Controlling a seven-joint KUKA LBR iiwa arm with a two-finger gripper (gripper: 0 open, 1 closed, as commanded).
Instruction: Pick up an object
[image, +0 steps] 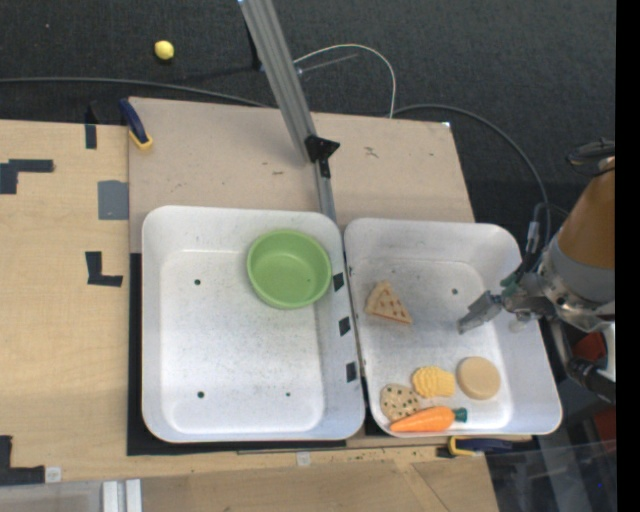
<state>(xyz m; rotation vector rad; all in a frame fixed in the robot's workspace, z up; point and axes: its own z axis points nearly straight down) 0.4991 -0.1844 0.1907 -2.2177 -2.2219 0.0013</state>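
The right bin (520, 260) holds a tan wedge (388, 303) near its left wall. Along its front lie a speckled cookie (400, 401), a yellow ridged piece (433, 381), a round tan disc (479, 378) and an orange carrot (425, 420). A green bowl (289, 268) sits in the left bin (170, 330) at its back right. My gripper (472, 321) hangs low over the right side of the right bin, just above the tan disc and to the right of the wedge. It touches none of them.
A slanted metal pole (290, 90) runs down to the seam between the bins. Cables loop behind the right bin. A blue and yellow clamp (137, 125) sits at the back left, and a yellow ball (164, 49) lies on the dark floor.
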